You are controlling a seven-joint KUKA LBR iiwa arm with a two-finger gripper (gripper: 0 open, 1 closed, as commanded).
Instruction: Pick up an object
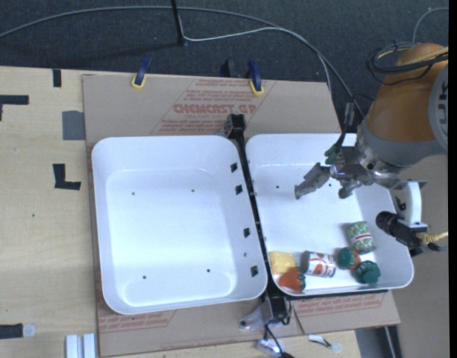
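My gripper [322, 191] hangs over the middle of the right bin [288, 151], its two fingers spread apart and open with nothing between them. Several small objects lie along that bin's front edge, below the gripper and apart from it. They are a yellow piece [282, 260], a red piece [291, 279], a small white and red bottle [321, 265] on its side, a green and white can [360, 235], and two dark green lumps [367, 272].
The left bin [109, 162] sits beside the right one, with a black divider strip [247, 200] between them. Both rest on a cardboard sheet [191, 99] held by clamps at the back. The arm's orange band [407, 66] is at the right.
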